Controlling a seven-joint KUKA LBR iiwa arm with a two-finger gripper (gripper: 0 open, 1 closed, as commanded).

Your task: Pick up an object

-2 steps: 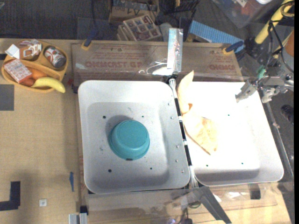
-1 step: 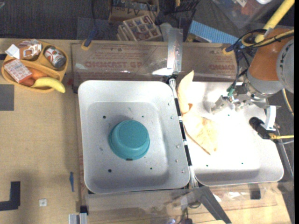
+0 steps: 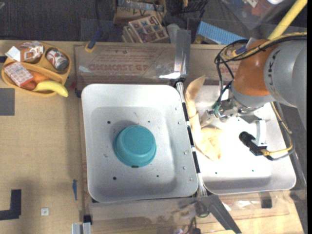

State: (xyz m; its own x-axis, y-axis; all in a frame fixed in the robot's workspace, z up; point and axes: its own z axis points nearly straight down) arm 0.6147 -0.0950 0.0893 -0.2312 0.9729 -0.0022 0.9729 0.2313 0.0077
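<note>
Reaching into the right bin (image 3: pixel 280 179), the arm (image 3: pixel 273 67) has its wrist low over the back-left part of that bin, with the gripper (image 3: pixel 218 112) sitting just above or at a pale yellowish object (image 3: pixel 208 141) lying along the bin's left wall. Glare on the bright bin floor washes that object out; it looks like a soft, floppy or flat thing, maybe cloth or a peel-like piece, and a second pale strip (image 3: pixel 191 97) runs up along the divider behind it. Can't tell whether the gripper is open or closed, since the tool end is small, dark and tangled with cable from this angle, and nothing is visibly held. Left bin (image 3: pixel 97 101) has one teal bowl (image 3: pixel 135 145), upside down near the centre, well apart from the arm. My read: this is the approach/descend step on the pale object in the right bin, grasp not confirmed. Next move probably calls for finishing the descent so the tool straddles a raised edge or fold of the thing, then closing and lifting straight up. Risks as I see them: the object lies flat and near the wall, so the tool may scrape the bin floor or pinch nothing; if it is limp it may slip out on lift. Black cable connector (image 3: pixel 249 141) dangles beside the wrist over the bin floor and could snag. Fruit tray (image 3: pixel 9 74) on the far-left bench isn't in play.
</note>
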